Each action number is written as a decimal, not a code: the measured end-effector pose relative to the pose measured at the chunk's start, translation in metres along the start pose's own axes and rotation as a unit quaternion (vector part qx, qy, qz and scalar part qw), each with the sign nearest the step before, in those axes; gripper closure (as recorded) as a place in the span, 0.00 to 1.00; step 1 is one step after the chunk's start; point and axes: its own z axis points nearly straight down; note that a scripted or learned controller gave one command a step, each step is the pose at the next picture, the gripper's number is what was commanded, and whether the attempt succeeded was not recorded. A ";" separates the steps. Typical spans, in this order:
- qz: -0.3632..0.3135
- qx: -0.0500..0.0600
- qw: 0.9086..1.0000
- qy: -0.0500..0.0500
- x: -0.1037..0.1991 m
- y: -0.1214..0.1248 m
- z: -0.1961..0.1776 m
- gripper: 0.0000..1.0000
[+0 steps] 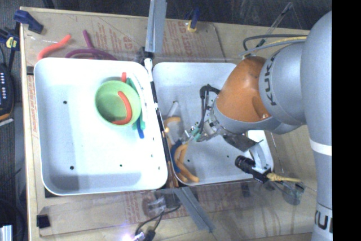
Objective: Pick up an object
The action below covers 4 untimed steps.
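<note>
My gripper is low in the right bin, near its left wall, below the orange band of the arm. Orange and yellow curved pieces lie just under and left of it by the bin's front left corner. Another small orange piece sits against the left wall, right beside the gripper. Something small and teal shows at the gripper's tip, too small to tell what it is. The arm hides much of the right bin's floor.
The left bin holds a green bowl with a red strip across it and a blue and green piece at its right. Red and purple cords lie on the bench behind that bin.
</note>
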 end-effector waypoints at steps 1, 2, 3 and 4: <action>0.000 0.000 1.000 0.000 0.000 0.000 0.000 0.00; -0.003 0.000 1.000 -0.001 0.000 0.001 -0.010 1.00; -0.003 0.000 1.000 -0.001 0.000 0.001 -0.010 0.00; 0.033 0.007 0.999 0.001 0.012 -0.010 0.013 0.00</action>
